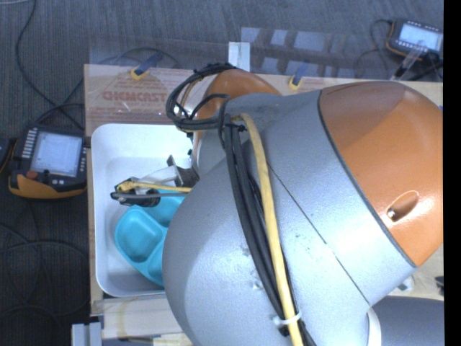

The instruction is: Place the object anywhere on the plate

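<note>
Hand [175, 170] hung low in the white bin [101, 193], at the blue plate's [140, 240] far edge, seemingly positioned for release. Its spread and load could not be told: the arm [302, 215] masked it.

Dark grey carpet floor [50, 63], handheld pendant [47, 161] at left, pale wooden bench [126, 96]

- Brown board [137, 96] at the bench's far left corner — faint reddish print, reads "CHEMCAST".
- Handheld screens, one left of the bench [49, 161] and one beyond its far right corner [416, 40] — lit, nothing legible.
</note>
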Tool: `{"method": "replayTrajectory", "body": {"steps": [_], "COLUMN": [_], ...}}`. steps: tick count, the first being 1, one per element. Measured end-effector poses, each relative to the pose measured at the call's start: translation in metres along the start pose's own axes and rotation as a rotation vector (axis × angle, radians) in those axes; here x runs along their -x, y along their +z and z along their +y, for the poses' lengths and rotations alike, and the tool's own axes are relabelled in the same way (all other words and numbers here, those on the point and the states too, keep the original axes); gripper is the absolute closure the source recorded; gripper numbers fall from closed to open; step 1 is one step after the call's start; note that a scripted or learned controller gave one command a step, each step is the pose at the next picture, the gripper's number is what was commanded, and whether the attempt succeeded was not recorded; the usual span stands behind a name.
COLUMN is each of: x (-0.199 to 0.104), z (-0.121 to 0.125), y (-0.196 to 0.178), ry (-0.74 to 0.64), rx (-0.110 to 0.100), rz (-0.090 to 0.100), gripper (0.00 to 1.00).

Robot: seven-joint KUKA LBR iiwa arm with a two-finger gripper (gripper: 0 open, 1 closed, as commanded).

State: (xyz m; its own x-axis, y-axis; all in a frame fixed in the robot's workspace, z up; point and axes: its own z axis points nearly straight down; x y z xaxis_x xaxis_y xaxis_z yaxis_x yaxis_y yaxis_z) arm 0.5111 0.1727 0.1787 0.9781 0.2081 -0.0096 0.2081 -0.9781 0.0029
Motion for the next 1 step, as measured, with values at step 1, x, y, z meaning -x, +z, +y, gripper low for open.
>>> {"method": "replayTrajectory", "body": {"steps": [1], "x": [-0.0332], "z": [0.0592], "y": [0.0806], "ry": [0.002], "rx": [-0.002], "rz": [0.021], "gripper": [1.0]}}
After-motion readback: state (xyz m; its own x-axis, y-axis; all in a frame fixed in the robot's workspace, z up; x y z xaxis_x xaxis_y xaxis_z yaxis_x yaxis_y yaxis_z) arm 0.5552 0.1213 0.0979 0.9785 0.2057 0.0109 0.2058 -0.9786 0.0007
